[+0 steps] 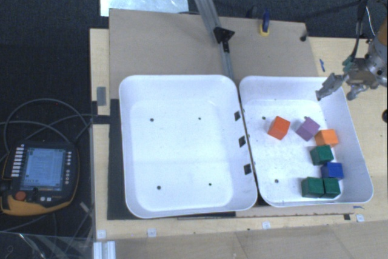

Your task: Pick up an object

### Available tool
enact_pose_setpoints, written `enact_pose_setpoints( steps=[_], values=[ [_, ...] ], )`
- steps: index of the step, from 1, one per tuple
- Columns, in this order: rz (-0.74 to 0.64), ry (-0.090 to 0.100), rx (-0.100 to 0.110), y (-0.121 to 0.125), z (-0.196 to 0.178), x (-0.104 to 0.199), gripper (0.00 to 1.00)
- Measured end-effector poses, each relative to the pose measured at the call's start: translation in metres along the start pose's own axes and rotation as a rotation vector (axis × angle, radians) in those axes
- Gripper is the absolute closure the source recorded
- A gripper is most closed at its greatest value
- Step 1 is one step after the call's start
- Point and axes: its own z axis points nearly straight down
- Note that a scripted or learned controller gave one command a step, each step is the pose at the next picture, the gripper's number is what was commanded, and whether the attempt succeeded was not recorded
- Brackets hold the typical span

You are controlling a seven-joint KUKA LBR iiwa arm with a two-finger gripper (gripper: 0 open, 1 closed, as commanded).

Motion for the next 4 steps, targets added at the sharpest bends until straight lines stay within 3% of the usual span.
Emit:
enact_pose_setpoints(
  steps=[1,4],
  values=[
    [0.0,-0.001,0.0,0.0,0.0,0.0,0.0],
    [0.002,0.001,0.003,0.004,0.156,0.001,0.0]
  ],
)
